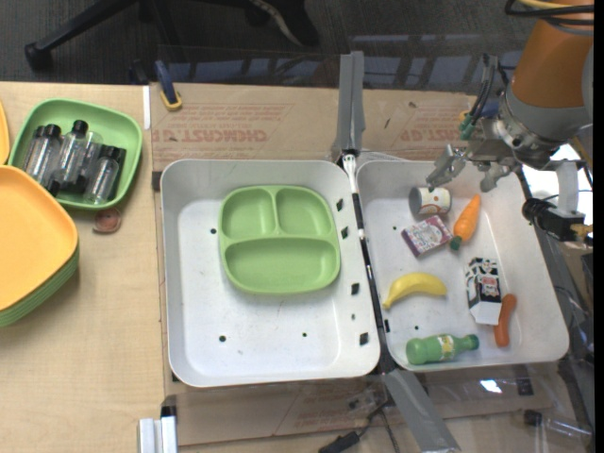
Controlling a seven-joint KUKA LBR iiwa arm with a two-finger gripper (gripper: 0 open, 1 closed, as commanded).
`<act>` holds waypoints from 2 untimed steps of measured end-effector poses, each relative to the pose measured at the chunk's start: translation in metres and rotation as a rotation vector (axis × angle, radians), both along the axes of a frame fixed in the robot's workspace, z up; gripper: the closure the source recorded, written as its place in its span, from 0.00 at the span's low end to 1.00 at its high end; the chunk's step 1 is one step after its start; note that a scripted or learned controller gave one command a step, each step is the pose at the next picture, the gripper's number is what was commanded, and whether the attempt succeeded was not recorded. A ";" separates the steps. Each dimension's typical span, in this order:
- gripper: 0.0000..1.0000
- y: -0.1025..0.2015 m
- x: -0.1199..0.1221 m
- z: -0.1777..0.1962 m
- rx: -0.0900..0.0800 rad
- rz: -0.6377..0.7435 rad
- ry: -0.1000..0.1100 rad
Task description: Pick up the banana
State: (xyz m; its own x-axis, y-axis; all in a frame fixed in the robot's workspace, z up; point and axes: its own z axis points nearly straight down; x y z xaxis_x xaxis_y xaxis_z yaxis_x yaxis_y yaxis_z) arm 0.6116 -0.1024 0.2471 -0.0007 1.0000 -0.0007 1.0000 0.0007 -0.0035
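Note:
The yellow banana [415,288] lies in the right bin [543,347], near its left wall and towards the front. My gripper [469,168] hangs over the back of that bin, well behind the banana and to its right. Its fingers [444,171] are spread open with nothing between them.
In the right bin also lie a small white cup [430,199], a carrot [465,219], a purple packet [426,238], a milk carton [484,285], a small sausage [505,320] and a green bottle [441,347]. A green divided plate [278,237] sits in the left bin [189,347].

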 end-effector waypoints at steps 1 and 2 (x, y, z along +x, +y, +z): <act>1.00 -0.001 0.000 0.008 -0.001 0.000 0.001; 1.00 -0.091 -0.011 -0.017 0.000 0.204 -0.001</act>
State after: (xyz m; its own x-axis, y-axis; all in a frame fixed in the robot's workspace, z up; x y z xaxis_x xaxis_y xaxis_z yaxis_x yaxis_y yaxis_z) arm 0.6010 -0.1936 0.2303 -0.2029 0.9792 -0.0004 0.9792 0.2029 -0.0021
